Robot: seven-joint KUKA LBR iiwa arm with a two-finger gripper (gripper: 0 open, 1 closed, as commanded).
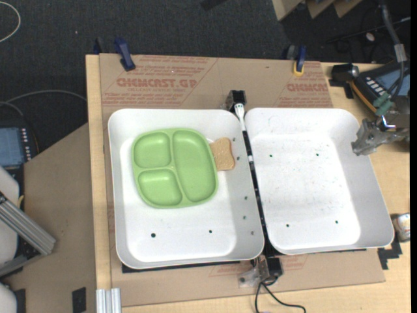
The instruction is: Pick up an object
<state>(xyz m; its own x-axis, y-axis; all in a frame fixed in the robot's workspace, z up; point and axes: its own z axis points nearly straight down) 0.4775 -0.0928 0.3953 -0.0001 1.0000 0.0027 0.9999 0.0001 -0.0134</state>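
Note:
A green divided plate (174,167) lies in the upper half of the left bin (182,240). A small tan, bread-like piece (223,153) rests against the plate's right edge, near the divider between the bins. My gripper (367,139) hangs at the far right, over the upper right rim of the right bin (313,201). It is well away from both objects, with nothing seen in it.
Both bins sit on a brown board (163,80) held by blue and yellow clamps at its back edge. A black bracket (236,100) sits at the top of the gap between the bins. Cables and equipment crowd the upper right corner.

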